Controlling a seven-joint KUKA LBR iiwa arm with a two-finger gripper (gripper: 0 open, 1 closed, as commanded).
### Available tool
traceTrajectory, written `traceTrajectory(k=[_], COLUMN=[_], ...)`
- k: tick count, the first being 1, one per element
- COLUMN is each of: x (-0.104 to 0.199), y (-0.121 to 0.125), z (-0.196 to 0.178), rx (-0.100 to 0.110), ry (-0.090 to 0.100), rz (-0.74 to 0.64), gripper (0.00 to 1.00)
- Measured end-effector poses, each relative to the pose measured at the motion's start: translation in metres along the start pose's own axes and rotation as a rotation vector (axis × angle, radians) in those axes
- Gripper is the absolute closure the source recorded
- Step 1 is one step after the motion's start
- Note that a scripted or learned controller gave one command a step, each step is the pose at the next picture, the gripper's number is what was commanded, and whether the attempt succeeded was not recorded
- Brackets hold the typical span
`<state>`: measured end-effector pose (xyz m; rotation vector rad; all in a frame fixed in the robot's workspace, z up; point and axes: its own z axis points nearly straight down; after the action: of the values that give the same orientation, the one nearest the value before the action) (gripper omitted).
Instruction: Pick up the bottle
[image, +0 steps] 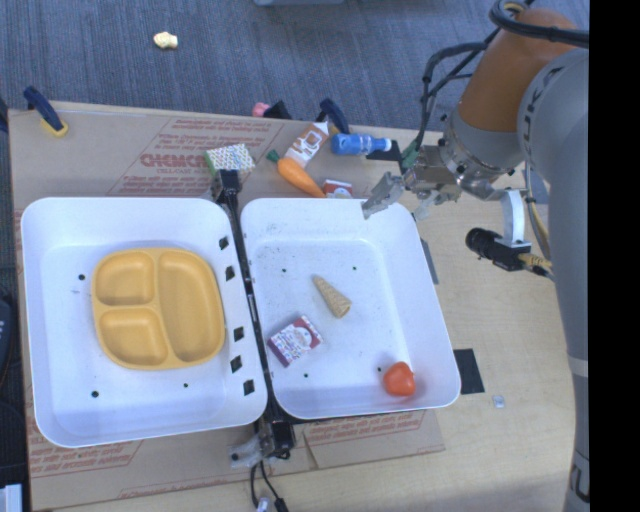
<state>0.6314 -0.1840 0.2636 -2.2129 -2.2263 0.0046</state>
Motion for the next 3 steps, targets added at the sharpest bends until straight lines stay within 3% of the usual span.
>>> traceTrajectory(k=[1,2,3], x=[0.025,0.025,0.074], y=[0.013,0.014,-0.046], z=[0.134,0.122,0.139], rx=[0.004,0.003,0.004], ry=[0.002,0.002,0.002], rz=[0.113,0.108,0.428], gripper=[0.00,1.00,1.00])
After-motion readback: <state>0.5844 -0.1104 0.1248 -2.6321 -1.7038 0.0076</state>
